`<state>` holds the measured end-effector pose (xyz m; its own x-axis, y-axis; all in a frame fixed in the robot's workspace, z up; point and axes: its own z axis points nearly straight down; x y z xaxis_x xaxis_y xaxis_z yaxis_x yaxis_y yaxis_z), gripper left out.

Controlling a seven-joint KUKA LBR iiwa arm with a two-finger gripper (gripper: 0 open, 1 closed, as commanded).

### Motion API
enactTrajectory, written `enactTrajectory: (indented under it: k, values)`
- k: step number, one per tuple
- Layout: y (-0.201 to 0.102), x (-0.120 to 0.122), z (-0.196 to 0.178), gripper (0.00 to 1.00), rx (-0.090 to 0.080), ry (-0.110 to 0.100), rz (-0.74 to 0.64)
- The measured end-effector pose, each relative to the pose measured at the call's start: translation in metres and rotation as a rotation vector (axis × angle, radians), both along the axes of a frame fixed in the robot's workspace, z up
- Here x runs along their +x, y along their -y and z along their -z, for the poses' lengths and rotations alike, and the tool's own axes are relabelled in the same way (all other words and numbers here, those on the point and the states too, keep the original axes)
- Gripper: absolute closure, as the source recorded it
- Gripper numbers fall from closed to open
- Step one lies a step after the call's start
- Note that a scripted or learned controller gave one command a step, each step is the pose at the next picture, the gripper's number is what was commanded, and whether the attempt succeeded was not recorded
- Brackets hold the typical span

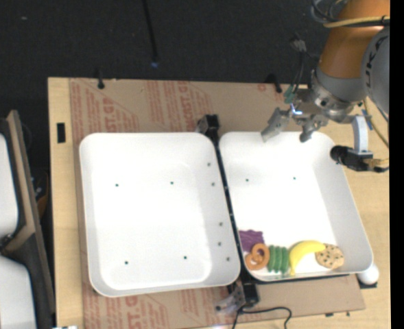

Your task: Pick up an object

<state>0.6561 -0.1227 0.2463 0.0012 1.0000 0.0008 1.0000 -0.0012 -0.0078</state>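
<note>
- At the near edge of the right bin [339,184], a row of small toy foods is seen: a purple piece [250,238], an orange pretzel [257,257], a green piece [278,258], a yellow banana [305,250] and a cookie [330,256].
- They are judged to be light, stiff plastic, probably smooth and a little slippery.
- The banana is best taken across its narrow middle; the flat cookie gives little to grip.
- The pieces lie close together, touching or almost, so a neighbour can be pushed.
- At the far edge of this bin, the gripper [288,130] hangs with its fingers spread open, and nothing is held between them.
</note>
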Motion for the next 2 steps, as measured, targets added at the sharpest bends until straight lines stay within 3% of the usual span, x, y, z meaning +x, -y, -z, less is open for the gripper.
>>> enactTrajectory:
  k: [1,2]
  values:
    - [0.0,0.001,-0.005,0.0,-0.001,0.009,-0.001]
    - [0.005,0.001,0.057,0.0,-0.001,0.003,0.0]
